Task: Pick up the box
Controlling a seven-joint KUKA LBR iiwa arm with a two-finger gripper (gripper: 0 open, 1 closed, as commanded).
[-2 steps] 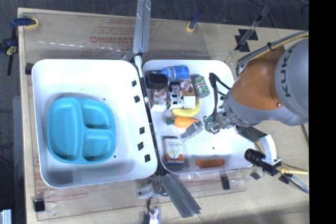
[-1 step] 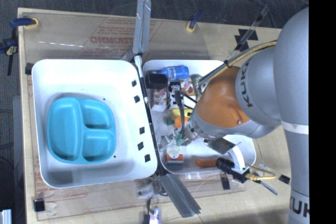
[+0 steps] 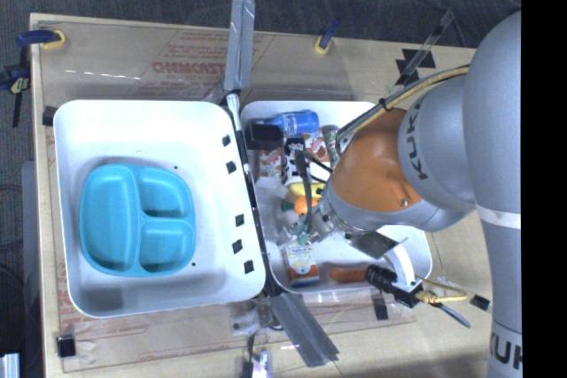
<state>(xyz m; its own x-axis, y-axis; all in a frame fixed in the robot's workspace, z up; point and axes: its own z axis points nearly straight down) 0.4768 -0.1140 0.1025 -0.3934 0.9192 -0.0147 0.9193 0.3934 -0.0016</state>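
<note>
Two bins (image 3: 142, 115) on the counter (image 3: 115, 57), arm over the right one.
Gripper (image 3: 306, 226) state unclear; box (image 3: 301, 261) at its 6 o'clock.

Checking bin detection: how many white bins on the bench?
2. The left bin holds a blue divided tray. The right bin sits against it, holding cluttered items under the arm; no third bin visible.

Right bin (image 3: 415, 266) (mostly arm-hidden)
</note>
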